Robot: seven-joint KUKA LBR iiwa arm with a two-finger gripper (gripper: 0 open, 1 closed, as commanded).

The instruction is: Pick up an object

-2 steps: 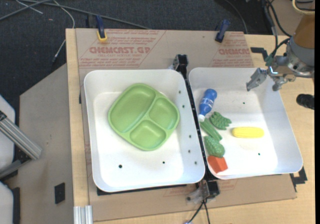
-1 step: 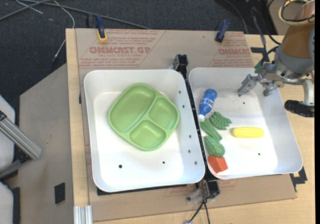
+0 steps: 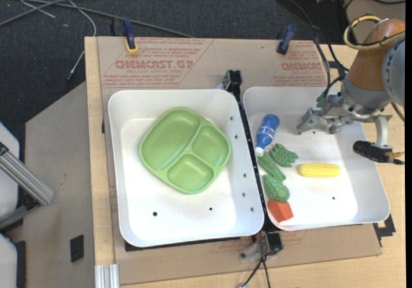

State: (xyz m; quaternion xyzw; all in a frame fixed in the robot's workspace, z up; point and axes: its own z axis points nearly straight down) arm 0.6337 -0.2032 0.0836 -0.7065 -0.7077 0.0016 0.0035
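Pincer [image 3: 320, 120] above right bin [image 3: 367, 206]; green tray [image 3: 185, 149] left.

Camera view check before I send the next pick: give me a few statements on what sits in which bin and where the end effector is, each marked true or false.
1. The green divided plate lies in the left bin. True.
2. The yellow corn cob lies in the left bin. False: it lies in the right bin.
3. The blue and white bottle lies near the right bin's left wall. True.
4. The end effector is over the left bin. False: it is over the far part of the right bin.
5. The orange block sits on the green plate. False: it sits in the right bin's near left corner.
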